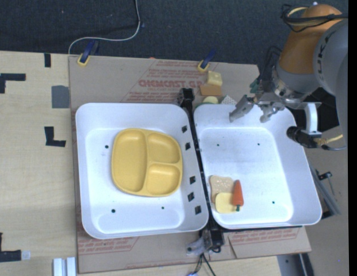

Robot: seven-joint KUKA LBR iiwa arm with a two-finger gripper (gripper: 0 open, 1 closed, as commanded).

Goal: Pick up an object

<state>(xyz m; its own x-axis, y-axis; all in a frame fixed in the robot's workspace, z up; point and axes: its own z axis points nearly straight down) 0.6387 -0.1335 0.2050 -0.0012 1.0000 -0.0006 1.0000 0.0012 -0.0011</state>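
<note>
Camera view: hand [251, 111] spread above right bin [284, 154], carrot [238, 193] well apart.

The arm's tool [252, 111] hangs with its two fingers spread apart.

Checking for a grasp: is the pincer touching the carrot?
Apart. The camera view shows the pincer at the right bin's far rim, the carrot near its front.

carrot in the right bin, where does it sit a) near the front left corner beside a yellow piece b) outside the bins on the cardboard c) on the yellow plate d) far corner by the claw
a: the carrot lies in the right bin toward its front left corner, touching the yellow piece.
</note>
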